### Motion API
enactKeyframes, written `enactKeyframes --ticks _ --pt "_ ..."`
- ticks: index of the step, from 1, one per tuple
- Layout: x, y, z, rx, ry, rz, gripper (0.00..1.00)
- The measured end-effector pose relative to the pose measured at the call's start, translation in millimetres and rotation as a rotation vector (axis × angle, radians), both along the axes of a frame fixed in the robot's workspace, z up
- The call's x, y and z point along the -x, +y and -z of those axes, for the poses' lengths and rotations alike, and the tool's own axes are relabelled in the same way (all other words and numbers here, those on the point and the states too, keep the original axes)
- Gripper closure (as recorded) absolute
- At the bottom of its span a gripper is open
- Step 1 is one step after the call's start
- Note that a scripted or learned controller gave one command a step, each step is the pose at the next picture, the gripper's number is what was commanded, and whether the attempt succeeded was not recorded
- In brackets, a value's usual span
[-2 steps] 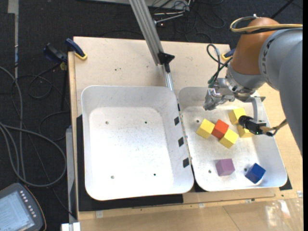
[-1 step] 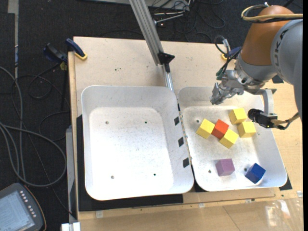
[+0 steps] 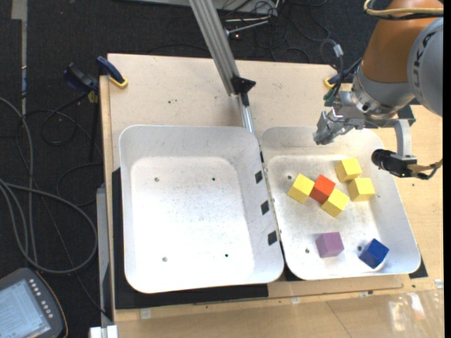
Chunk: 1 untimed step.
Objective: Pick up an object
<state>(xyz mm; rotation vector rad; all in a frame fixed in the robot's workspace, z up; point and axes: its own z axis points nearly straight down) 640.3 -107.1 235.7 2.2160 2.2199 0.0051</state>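
Observation:
The right bin (image 3: 394,259) holds several small blocks. Yellow blocks lie at its middle: one (image 3: 301,187) on the left, one (image 3: 348,169) farther back, one (image 3: 361,189) to the right and one (image 3: 335,202) in front. An orange-red block (image 3: 323,188) sits among them, touching its yellow neighbours. A purple block (image 3: 329,244) and a blue block (image 3: 373,253) rest near the bin's front. My gripper (image 3: 325,134) hangs over the far edge of the right bin, behind the cluster and apart from it. Nothing shows between its tips.
The left bin (image 3: 141,146) stands beside the right one. A slanted metal pole (image 3: 220,41) crosses the bench behind the bins and ends near their shared edge. Blue-and-yellow clamps (image 3: 113,72) grip the bench's far left corner. Cables lie on the dark floor.

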Motion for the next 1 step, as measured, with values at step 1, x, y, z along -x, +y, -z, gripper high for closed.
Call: enactKeyframes --ticks 1 --pt "24.6 43.8 10.3 -0.002 0.008 -0.005 1.0"
